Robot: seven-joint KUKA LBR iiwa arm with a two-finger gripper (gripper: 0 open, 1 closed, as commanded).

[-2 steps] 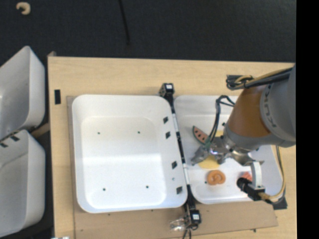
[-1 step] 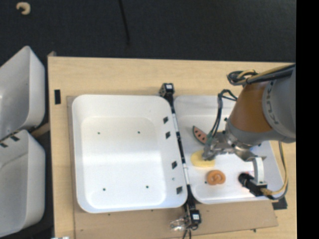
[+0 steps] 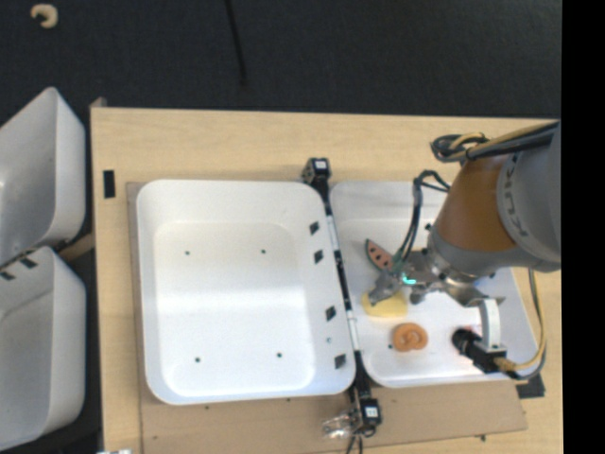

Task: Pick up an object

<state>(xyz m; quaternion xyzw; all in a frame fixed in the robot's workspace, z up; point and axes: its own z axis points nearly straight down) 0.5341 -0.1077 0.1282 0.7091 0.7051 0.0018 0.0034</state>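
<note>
Reaching low into the right-hand shallow white plastic bin (image 3: pixel 383 201), my claw (image 3: pixel 389 289) sits at the upper edge of the pale yellow soft-looking lump (image 3: pixel 386 305).

I cannot tell whether my claw is wide or narrow from this slant, nor whether it touches the lump, so I judge nothing gripped yet. To do this well, I should centre squarely over the yellow lump, go straight down until I straddle it, and close before lifting, keeping away from the bin's wall by the divider. The lump lies near the bin's left wall; just beside it, toward the front, lies the small orange coiled round piece (image 3: pixel 409 338), and behind my claw lies the thin reddish-brown curved strip (image 3: pixel 378 253). I count two white bins on the wooden desk (image 3: pixel 213 140), the left-hand shallow white plastic bin (image 3: pixel 232 287) among them, and three objects: one yellow, one orange, one reddish-brown.
</note>
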